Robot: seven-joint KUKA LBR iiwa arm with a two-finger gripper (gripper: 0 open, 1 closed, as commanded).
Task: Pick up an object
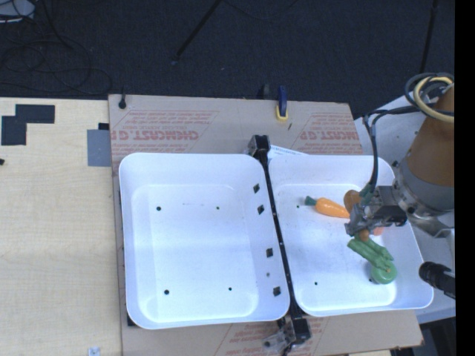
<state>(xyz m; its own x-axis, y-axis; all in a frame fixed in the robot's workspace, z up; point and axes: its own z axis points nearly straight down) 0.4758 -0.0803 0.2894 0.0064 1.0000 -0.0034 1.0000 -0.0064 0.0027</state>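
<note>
The gripper (365, 222) is seen lowered into the right-hand bin (326, 302), set among a small cluster of toys. An orange carrot (331, 208) lies just beside it toward the divider, and a green toy (375, 259) lies just below it. Nothing is seen lifted clear of the bin floor, so the pick is judged not yet made. Whether anything is clasped cannot be told from this angle. The left-hand bin (133, 221) is shown alongside; closing, lifting and carrying are judged to be outstanding.
</note>
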